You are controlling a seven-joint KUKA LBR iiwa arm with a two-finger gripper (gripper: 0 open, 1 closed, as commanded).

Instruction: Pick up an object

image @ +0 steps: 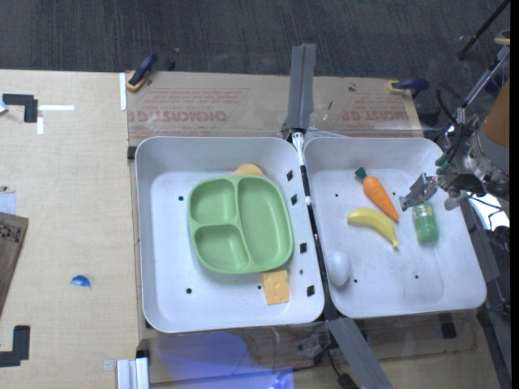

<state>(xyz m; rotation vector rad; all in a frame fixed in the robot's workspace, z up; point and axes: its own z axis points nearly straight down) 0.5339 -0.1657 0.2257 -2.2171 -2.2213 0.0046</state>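
In the right bin [454,290], the carrot [379,195], banana [375,224] and green bottle [425,222] crowded the upper half, with a white egg [338,267] at lower left; the lower right floor lay open. The green plate [241,223] filled most of the left bin [162,250].

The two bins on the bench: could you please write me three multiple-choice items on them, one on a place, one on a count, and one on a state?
1. Where does the green plate lie?
A. in the left bin
B. in the right bin
C. on the bench beside the bins

2. How many compartments does the plate have?
A. two
B. three
C. five

3. How does the banana sit?
A. between the gripper's fingers
B. on the plate
C. flat on the bin floor, below the carrot

Answers: 1 A, the plate fills the middle of the left bin; 2 B, its ridges mark off three sections; 3 C, it lies loose, apart from the gripper.
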